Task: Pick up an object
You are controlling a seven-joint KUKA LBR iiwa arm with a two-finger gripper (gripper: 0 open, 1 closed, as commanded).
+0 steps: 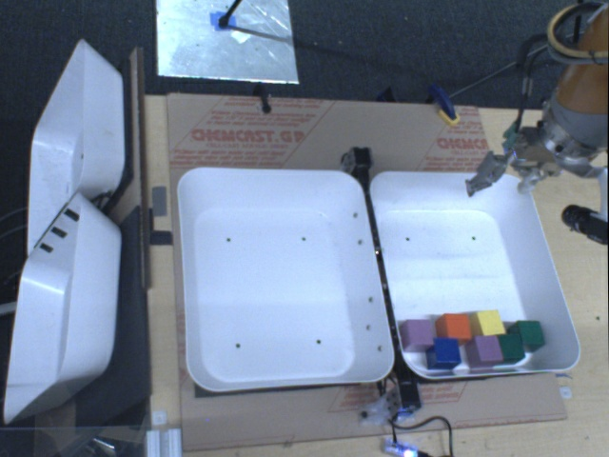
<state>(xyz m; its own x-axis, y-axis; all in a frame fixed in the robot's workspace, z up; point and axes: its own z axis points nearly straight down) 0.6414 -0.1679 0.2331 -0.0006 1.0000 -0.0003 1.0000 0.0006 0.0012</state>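
Observation:
Several small blocks lie bunched in the near corner of the right bin [447, 246]: a purple one [417, 333], orange [454, 327], yellow [489, 323], green [526, 334], blue [443, 352] and a second purple [483, 349]. My gripper [502, 179] hangs over the far right edge of that bin, well away from the blocks. Its fingers [479, 181] are spread open with nothing between them. The grey arm with its orange band [580, 89] comes in from the upper right.
The left bin [276, 274] sits beside the right one, with a black divider [376, 255] between them. Two white housings [67, 255] stand at far left. A metal sheet [226, 27] lies at the back, and a blue clamp [442, 103] rests on the cardboard.

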